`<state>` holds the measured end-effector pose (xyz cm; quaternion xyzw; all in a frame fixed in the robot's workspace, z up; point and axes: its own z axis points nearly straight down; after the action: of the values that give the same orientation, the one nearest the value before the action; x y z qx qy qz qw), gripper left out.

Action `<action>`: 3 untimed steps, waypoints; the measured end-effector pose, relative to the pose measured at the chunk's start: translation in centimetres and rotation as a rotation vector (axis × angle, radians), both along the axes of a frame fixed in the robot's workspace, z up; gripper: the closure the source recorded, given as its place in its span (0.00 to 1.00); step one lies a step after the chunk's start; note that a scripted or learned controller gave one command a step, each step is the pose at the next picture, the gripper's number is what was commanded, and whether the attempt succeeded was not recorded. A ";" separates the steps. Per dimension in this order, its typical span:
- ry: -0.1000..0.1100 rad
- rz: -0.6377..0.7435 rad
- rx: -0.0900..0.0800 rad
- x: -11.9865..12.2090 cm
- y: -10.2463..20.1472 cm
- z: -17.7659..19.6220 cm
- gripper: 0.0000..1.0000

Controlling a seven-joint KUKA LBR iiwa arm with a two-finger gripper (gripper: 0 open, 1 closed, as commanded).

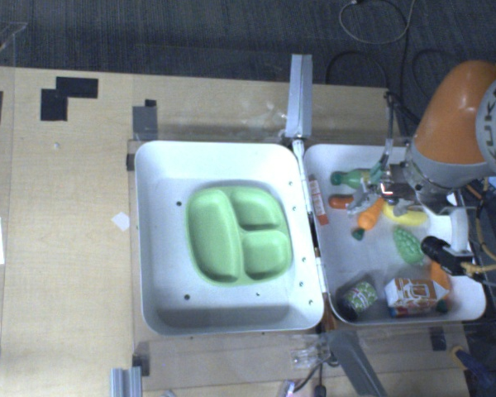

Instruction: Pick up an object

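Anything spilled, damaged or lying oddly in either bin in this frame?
Nothing spilled or broken. The green divided tray sits flat in the left bin. The toy foods in the right bin lie jumbled; the small carton lies on its side.

A pale wooden bench [66, 246] lay beneath dark grey carpeted floor [165, 15] at the top. Black tape patches [66, 96] marked the bench's left part, and a thin cable [380, 19] looped across the floor.

A robotics lab. Two white bins [149, 246] sit on a wooden bench [58, 246]. Loose cables [380, 19] trail over dark carpet [149, 15].
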<state>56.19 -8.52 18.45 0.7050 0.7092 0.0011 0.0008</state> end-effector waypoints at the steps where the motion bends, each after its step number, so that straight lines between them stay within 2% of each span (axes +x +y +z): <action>1: -0.010 -0.066 -0.001 3.4 -2.3 -9.5 0.00; 2: 0.001 -0.332 0.002 -5.3 -2.6 -7.7 0.00; 3: -0.008 -0.501 0.003 -5.5 -0.6 -9.5 0.00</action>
<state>50.68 -9.09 8.95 0.8588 0.5123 0.0047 0.0031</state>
